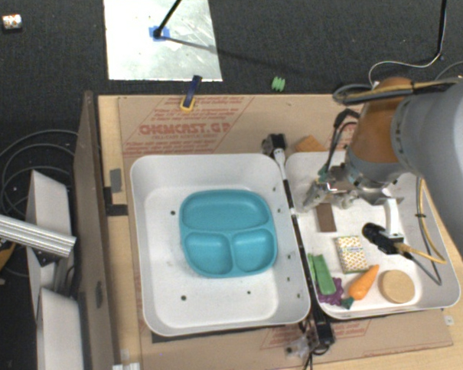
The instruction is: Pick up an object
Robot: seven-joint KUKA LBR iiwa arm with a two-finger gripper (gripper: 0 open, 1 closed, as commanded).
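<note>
My gripper (329,197) hangs over the upper left part of the right bin (443,286), with its fingers apart and nothing between them. A brown flat block (326,218) lies just in front of it on the bin floor. Further toward the front are a yellow speckled sponge (351,252), a green stick (322,272), a purple piece (333,292), an orange carrot (363,283) and a tan round disc (397,286).
The left bin (153,222) holds a teal divided plate (227,232). A ridge (292,216) separates the two bins. The grey arm (436,133) covers the right bin's back right part. A tan piece (309,145) lies behind the right bin.
</note>
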